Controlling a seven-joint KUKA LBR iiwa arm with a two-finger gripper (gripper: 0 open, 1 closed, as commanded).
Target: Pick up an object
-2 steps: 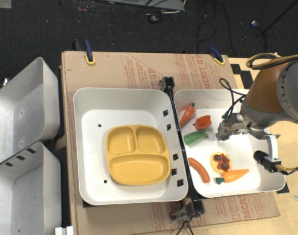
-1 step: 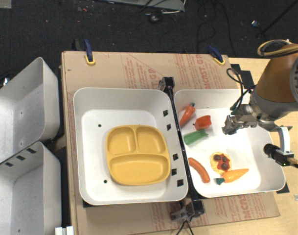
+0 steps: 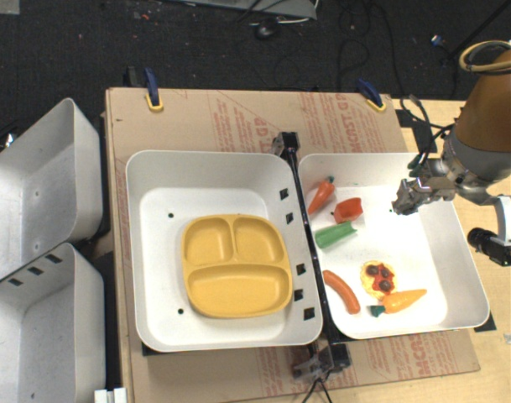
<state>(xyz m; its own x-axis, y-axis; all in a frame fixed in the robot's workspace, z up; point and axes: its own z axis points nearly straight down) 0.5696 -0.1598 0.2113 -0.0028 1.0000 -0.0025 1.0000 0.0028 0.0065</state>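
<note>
Nearest you, along the front of the right bin (image 3: 456, 250), lie the likeliest targets: a carrot (image 3: 404, 300) with its green stub pointing left, touching or just beside a small pizza slice (image 3: 378, 277), and to their left a sausage (image 3: 342, 291) lying at a slant close to the divider between the bins. They sit loose and flat on the bin floor, which I judge is deliberate scatter so that a straight descent from above can meet any one of them. A little further back you find a green piece (image 3: 335, 235), then a small red piece (image 3: 348, 209) and an orange-red pepper (image 3: 321, 196) near the divider, all apart from one another. In the left bin (image 3: 154, 225) a yellow divided plate (image 3: 237, 265) lies flat and central, too broad for a two-finger pinch, so you should not count on it. Furthest back on the right, the gripper (image 3: 409, 198) hovers over the far right part of the right bin, well apart from every item, with nothing between its fingers; whether the jaws stand apart or together you cannot tell from here. Nothing is lifted yet, so the pick has not begun, and the arm would need to travel left and forward to reach the food.
</note>
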